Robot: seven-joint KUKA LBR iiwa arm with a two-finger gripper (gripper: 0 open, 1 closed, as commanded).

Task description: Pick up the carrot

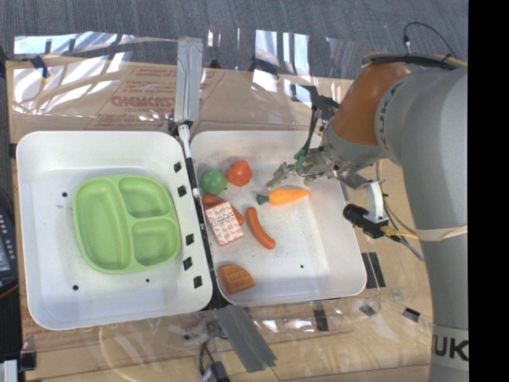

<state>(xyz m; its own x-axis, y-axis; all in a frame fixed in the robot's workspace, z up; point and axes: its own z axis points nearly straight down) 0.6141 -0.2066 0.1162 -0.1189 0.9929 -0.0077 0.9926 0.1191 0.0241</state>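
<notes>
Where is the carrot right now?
The carrot lies in the right bin, toward its upper middle, just below the gripper. The sausage is just below-left of it, and the tomato is to its left.

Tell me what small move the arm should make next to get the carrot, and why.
Probably a short drop straight down. The gripper hangs just above the carrot in the right bin, near the carrot's middle, and the sausage and tomato lie apart from it.
</notes>
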